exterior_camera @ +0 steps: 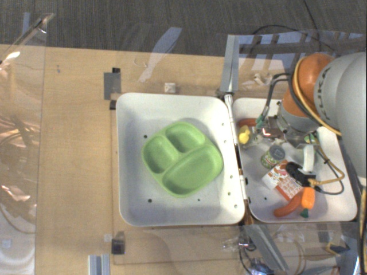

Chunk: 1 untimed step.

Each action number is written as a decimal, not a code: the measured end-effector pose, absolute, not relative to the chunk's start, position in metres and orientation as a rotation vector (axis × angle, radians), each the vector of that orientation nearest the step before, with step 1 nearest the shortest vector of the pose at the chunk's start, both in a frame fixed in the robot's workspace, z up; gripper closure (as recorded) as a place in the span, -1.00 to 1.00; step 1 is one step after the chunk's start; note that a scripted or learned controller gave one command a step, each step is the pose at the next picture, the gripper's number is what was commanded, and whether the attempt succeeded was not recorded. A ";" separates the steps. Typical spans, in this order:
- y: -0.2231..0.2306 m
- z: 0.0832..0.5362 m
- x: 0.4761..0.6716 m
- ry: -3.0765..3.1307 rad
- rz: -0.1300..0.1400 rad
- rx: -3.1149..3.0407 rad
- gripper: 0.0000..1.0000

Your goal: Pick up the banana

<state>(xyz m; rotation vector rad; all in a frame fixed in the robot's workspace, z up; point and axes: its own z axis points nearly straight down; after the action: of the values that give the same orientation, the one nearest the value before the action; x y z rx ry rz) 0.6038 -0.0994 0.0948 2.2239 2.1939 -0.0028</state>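
Looming closest to the lens, the grey arm [344,90] with its orange band [309,82] swings in from three o'clock and hangs over the right bin [344,213]. Now, the banana: I take it to be that small yellow shape [244,135] at about nine o'clock in the right bin, tucked close to the wall between the two bins. Little of it shows, so I'm calling it on colour alone.

Just above it, at its twelve o'clock, a short reddish piece [246,121]. Toward its four o'clock, a round tin [275,155], then a red and white packet [279,177], and further down at five o'clock a carrot [305,199] beside a sausage-like thing [285,209].

The gripper [289,132] sits at three o'clock of the banana, near it but apart from it. Its business end is buried under wrist and cables, so whether the pincer is spread or closed, I cannot tell. Nothing yellow is lifted.

Over in the left bin [129,153], a green divided plate [182,159] sits mid-tray, out of the action.

My read: we're in the approach, grasp not yet made. Next it needs a shift toward nine o'clock, centring over the banana, then a drop, minding that bin wall.
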 end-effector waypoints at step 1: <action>-0.096 0.093 0.638 2.122 0.000 2.285 -1.00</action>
<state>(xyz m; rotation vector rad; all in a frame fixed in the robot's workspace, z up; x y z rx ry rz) 0.6380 -0.0963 0.0935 2.2846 2.1216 -0.0001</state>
